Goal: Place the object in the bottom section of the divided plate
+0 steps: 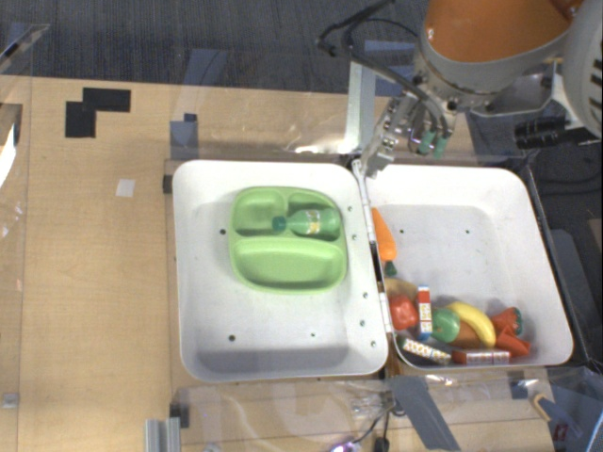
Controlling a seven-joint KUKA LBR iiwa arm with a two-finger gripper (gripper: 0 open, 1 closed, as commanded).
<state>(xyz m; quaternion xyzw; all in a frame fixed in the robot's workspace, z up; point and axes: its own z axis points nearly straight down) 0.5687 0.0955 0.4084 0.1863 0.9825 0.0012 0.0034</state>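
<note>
**One arm, one bottle, wrong compartment**

Gripper (407,139) hangs over the far rim between the bins; its grasp state cannot be told, and nothing is visibly held. Small green bottle (308,222) lies nearer the camera and leftward of it, long axis left-right, in an upper section of the divided plate (247,262), just beyond the bottom section.

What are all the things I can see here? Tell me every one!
bins: 2, white, side by side on the bench
divided plate: 1, green, in the left bin
bottle: 1, green and yellow, lying in the plate's upper right section
carrot: 1, orange, at the right bin's left wall
banana: 1, yellow, in the right bin's lower pile
other toy food: several, mostly red, same pile
arm: 1, orange and grey, upper right
tool: 1, grey, over the bins' top edge
</note>
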